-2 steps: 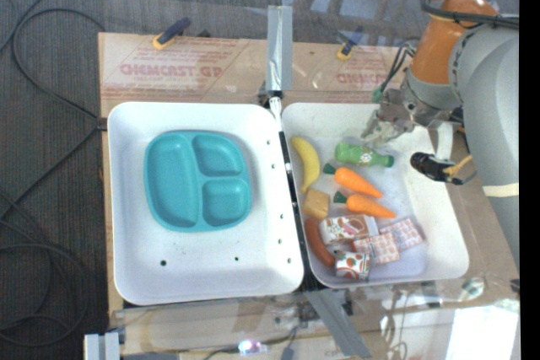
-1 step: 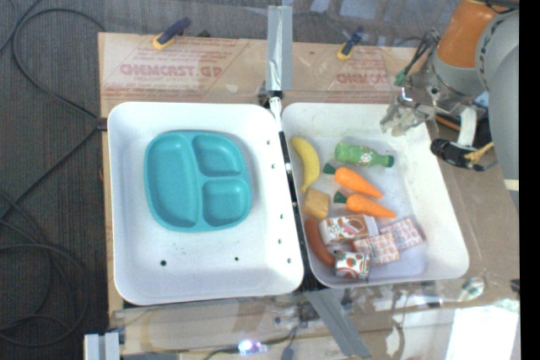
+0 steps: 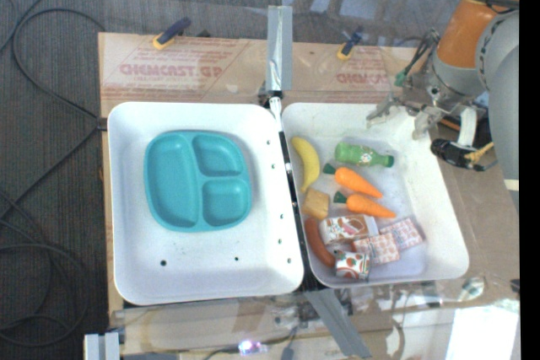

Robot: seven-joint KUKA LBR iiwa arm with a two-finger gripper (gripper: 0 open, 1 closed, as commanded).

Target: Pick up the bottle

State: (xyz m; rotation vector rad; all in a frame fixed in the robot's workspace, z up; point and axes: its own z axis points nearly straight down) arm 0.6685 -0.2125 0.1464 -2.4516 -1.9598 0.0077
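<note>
The green bottle (image 3: 363, 154) lies on its side in the upper middle of the right bin (image 3: 447, 215), its cap pointing right. My gripper (image 3: 401, 120) hangs over the bin's far right corner, up and to the right of the bottle and apart from it. Its fingers are spread open with nothing between them. The grey arm with its orange band (image 3: 471, 28) comes in from the right edge.
The bottle's neighbours in the right bin are a banana (image 3: 305, 162), two carrots (image 3: 358, 181), a tan chunk (image 3: 317, 203), a sausage (image 3: 319, 242), snack cartons (image 3: 388, 242) and a small can (image 3: 353, 265). The left bin (image 3: 135, 265) holds a teal divided plate (image 3: 199, 180).
</note>
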